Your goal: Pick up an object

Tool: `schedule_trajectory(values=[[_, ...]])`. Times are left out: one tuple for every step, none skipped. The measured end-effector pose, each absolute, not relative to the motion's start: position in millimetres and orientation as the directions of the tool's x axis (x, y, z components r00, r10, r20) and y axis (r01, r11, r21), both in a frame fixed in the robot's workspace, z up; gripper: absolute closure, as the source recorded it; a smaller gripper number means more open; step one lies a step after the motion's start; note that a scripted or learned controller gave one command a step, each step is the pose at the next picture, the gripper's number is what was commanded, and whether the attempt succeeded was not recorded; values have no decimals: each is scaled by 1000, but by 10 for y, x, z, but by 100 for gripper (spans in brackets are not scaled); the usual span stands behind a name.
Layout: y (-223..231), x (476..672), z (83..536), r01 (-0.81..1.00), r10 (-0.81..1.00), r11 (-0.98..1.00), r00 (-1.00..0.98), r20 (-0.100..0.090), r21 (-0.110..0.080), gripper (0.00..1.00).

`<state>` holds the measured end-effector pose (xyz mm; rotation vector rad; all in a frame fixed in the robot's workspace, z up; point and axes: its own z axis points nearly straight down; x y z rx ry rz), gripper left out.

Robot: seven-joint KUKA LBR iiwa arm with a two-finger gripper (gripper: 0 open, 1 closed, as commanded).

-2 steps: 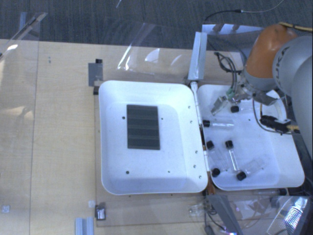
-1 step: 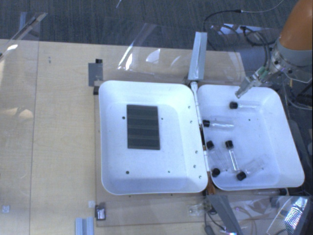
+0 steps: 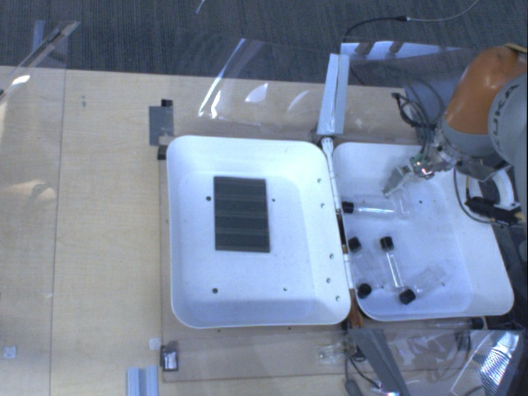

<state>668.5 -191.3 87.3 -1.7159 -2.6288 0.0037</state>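
Bench point(image 3: 82, 221); right bin point(image 3: 487, 287): clear vials point(image 3: 394, 269); claw point(image 3: 410, 174) above, grip unclear

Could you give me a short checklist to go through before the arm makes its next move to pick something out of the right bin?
1. Objects available in the right bin: ok, several clear vials with black caps lie there, such as the vial with black cap.
2. Gripper positioned over the right bin: ok, it sits over the bin's upper part.
3. Gripper holding anything: cannot tell, the fingertips are too small and blurred.
4. Nearest target: ok, the clear vial lies just below the gripper.
5. Left bin out of the way: ok, it holds a dark ribbed block, well apart from the arm.
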Motion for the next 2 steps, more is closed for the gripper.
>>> schedule_trajectory(values=[[-1350,6225,901,894,894,448,-447,-5,12,0],[-1349,6266,1046,893,893,450,-449,-13,23,100]])
